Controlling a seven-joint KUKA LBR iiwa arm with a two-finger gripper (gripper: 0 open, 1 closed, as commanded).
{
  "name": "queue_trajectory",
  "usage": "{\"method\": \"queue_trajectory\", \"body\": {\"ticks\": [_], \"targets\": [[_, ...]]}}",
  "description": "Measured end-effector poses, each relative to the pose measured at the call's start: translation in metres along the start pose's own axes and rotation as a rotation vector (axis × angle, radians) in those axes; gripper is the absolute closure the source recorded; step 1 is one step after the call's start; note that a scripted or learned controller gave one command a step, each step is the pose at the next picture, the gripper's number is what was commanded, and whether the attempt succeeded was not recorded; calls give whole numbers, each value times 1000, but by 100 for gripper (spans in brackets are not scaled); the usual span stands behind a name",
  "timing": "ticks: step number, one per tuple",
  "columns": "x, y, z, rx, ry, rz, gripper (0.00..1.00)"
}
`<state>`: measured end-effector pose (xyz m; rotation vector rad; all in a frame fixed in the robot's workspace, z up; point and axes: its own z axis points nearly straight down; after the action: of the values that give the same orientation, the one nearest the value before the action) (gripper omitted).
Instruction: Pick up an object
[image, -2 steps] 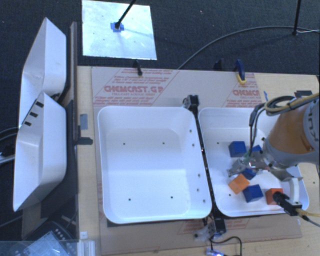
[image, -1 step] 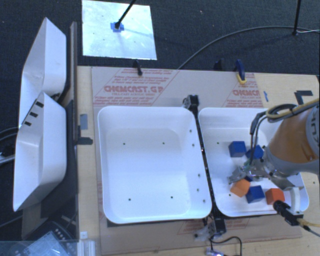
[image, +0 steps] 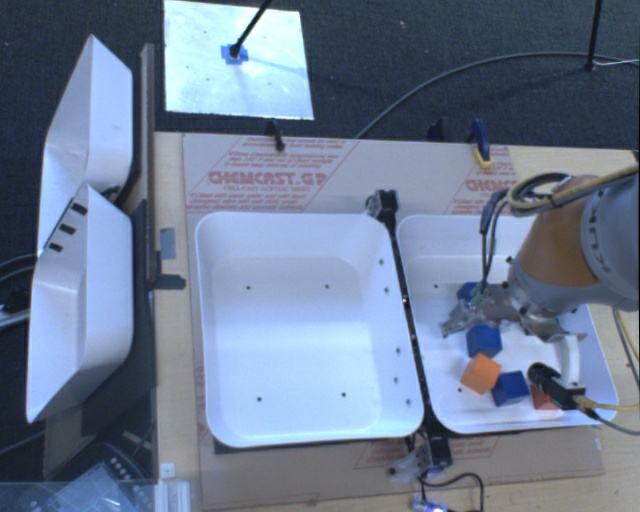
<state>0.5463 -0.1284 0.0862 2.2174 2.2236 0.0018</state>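
My gripper (image: 462, 320) is low in the right bin (image: 430, 255), near its left-middle part, with the arm coming in from the right. Just right of and below it lies a blue block (image: 484, 340), close to the gripper or touching it. Another blue piece (image: 467, 293) sits just behind the gripper, partly hidden by the wrist. Nearer the front lie an orange block (image: 481, 373) and a second blue block (image: 509, 388). A small red-orange piece (image: 541, 401) peeks out at the front right.
The left bin (image: 220, 260) stands next to the right one, with a narrow black divider (image: 400, 290) between them. White trays (image: 85, 250) lean at the far left of the bench. Cables run over the wrist.
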Motion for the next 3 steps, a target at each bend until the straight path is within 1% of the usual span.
{"method": "queue_trajectory", "body": {"ticks": [1, 2, 3], "targets": [[-1, -1, -10, 2, 0, 3, 100], [-1, -1, -9, 2, 0, 3, 0], [23, -25, -2, -3, -1, 3, 0]]}}
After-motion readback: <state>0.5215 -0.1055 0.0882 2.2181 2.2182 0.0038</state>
